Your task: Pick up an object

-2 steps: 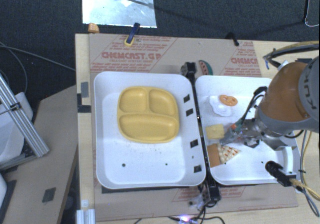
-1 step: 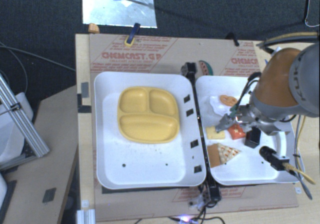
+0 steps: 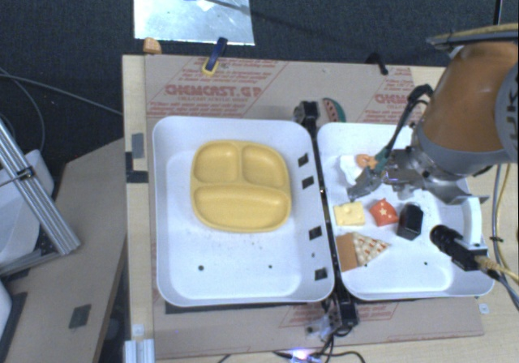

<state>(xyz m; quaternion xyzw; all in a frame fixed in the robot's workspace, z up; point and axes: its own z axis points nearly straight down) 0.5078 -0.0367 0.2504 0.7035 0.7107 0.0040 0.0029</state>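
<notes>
Arm (image 3: pixel 474 110) over the right bin (image 3: pixel 405 272), gripper (image 3: pixel 361 185) low among toy food.
Whether the gripper is open or closed cannot be told. Just beside it lie a white-and-orange piece (image 3: pixel 363 161), a cheese block (image 3: pixel 350 214) and a red piece (image 3: pixel 384 211), with a pizza slice (image 3: pixel 362 249) a little farther out. Well to its left, a yellow tray (image 3: pixel 241 185) sits in the left bin (image 3: pixel 174 272). Both bins rest on a printed board (image 3: pixel 243 86) over dark floor (image 3: pixel 65 29). The arm hides the right bin's far corner.
</notes>
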